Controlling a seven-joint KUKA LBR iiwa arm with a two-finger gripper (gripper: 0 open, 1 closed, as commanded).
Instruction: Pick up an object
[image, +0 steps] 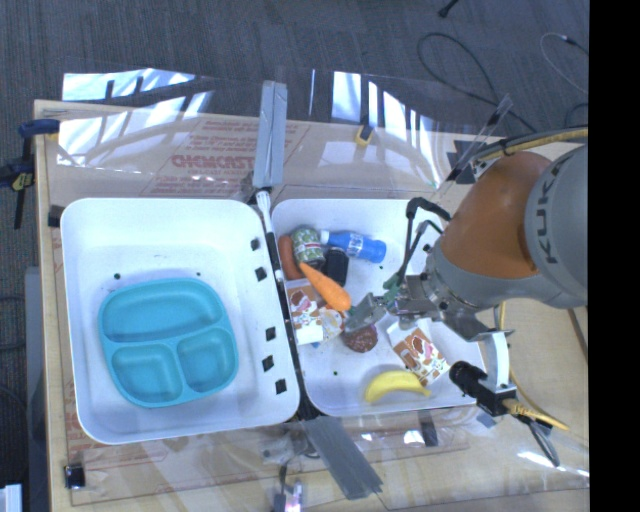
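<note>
Leftmost on the bench, the left bin (80, 300) carries a blue divided tray (168, 338) lying flat near its middle. Across the divider, the right bin (330, 395) holds the clutter: along its left edge a printed snack packet (310, 312), with an orange carrot (326, 287) slanting over it; toward the far edge a small green-labelled can (308, 243) and a blue bottle (355, 246) on its side. Near the bin's centre sits a dark round object (361, 338), probably the target, with the gripper (366, 311) directly over it and seemingly touching; whether the fingers are spread or closed I cannot tell. It looks small, rigid and light, best pinched across its rounded sides, though it may roll. Rightward lie a yellow banana (394, 386) near the front edge and a second printed packet (421, 355). The bench (150, 150) is covered in glossy clear sheeting over cardboard, on dark carpet with cables.
</note>
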